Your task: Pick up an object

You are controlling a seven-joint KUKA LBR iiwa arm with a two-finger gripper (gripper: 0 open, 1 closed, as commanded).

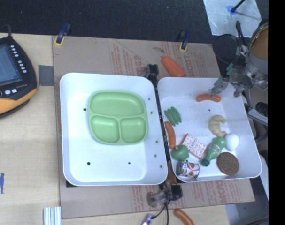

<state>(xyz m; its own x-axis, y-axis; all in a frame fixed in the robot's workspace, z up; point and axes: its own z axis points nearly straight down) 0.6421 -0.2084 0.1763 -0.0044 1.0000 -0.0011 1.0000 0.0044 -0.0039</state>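
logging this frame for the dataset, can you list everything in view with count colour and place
bins: 2, white, side by side on the bench
divided plate: 1, green, left bin
sausage: 1, orange, right bin, far side near the gripper
pea pod: 1, green, right bin
croissant: 1, tan, right bin
bottle: 1, green, right bin
egg: 1, white, right bin
cookie: 1, brown, right bin
can: 1, red and white, right bin
carrot: 1, orange, outside the bins
pendant: 1, orange and black, left
gripper: 1, grey, above the right bin's far edge

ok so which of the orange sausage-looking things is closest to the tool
The small sausage at the top of the right bin, just below the tool. The other one in that bin lies along the left wall, and two lie outside the bins.
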